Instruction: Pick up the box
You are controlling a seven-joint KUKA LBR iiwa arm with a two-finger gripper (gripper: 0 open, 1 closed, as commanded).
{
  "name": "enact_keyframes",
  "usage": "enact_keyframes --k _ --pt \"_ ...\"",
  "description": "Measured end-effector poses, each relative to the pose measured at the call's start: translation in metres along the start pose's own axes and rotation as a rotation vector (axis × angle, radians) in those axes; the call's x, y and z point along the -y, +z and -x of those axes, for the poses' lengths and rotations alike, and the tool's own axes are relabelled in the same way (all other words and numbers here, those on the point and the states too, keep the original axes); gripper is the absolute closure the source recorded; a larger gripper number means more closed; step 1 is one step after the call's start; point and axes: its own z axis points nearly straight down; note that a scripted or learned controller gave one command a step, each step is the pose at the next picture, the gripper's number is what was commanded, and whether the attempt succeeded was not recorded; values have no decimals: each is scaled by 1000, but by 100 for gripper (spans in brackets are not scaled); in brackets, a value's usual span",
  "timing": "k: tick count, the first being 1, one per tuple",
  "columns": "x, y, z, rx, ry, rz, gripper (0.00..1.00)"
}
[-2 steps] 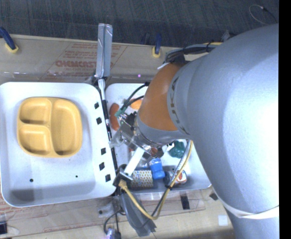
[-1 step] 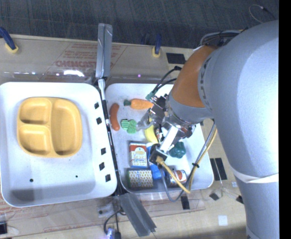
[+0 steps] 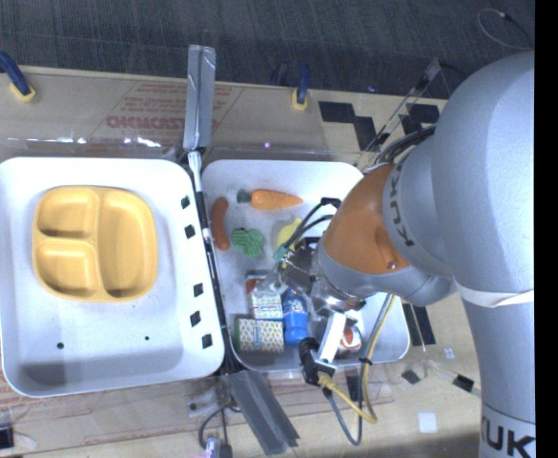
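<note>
Bulking over the right side, the grey arm (image 3: 469, 189) with its orange band reaches down into the right bin, and the sweep from the left runs thus; the left bin (image 3: 116, 337) bears a yellow divided plate (image 3: 95, 241) and nothing that bears on the task; the right bin (image 3: 331, 181) is crowded; a reddish sausage (image 3: 220, 223) lies along its left wall; at its near left corner the box (image 3: 259, 334), flat and patterned, rests on the bin floor, with a pale carton (image 3: 267, 303) touching it just behind; a green toy vegetable (image 3: 248, 241) sits further back, a carrot (image 3: 274, 198) lies near the far wall, and a blue item (image 3: 296, 321) stands just beside the box on its right; the gripper (image 3: 302, 277) hangs low over this cluster, near the carton and the blue item, mostly masked by the wrist; whether the pincer is released or clenched I cannot tell; as I judge it, the approach is made but the pick is not: the box is down in the bin, nothing visibly grasped; closing on it and lifting it are left.
</note>
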Motion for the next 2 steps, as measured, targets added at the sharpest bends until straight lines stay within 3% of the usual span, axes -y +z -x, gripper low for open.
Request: enact_keyframes --k 1,2 --pt "-31 2 -30 -1 -490 -9 0" --pt "-5 2 -4 -4 -72 -10 0"
